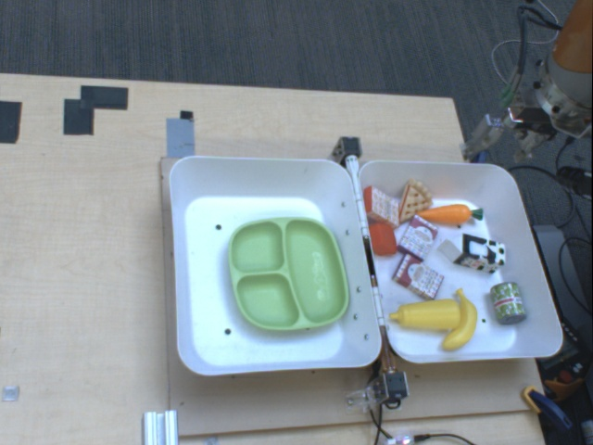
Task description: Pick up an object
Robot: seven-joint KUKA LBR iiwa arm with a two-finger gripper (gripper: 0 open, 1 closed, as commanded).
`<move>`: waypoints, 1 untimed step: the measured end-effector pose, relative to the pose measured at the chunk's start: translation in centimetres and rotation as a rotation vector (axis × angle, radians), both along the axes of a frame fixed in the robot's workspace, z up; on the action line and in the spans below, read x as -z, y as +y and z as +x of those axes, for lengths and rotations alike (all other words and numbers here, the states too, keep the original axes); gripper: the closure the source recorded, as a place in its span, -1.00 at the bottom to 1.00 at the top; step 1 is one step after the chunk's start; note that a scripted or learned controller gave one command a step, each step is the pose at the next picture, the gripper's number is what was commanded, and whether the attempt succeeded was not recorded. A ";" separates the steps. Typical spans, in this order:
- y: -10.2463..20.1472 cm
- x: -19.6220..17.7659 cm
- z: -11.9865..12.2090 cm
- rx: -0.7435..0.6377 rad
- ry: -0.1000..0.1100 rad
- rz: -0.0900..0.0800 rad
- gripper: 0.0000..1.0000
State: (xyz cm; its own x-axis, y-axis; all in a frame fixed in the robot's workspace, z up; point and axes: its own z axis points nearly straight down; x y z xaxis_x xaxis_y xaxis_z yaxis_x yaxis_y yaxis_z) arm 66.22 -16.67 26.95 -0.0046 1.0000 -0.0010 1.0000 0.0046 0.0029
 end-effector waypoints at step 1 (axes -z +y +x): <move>-2.8 9.8 -6.5 0.002 0.002 0.001 -1.00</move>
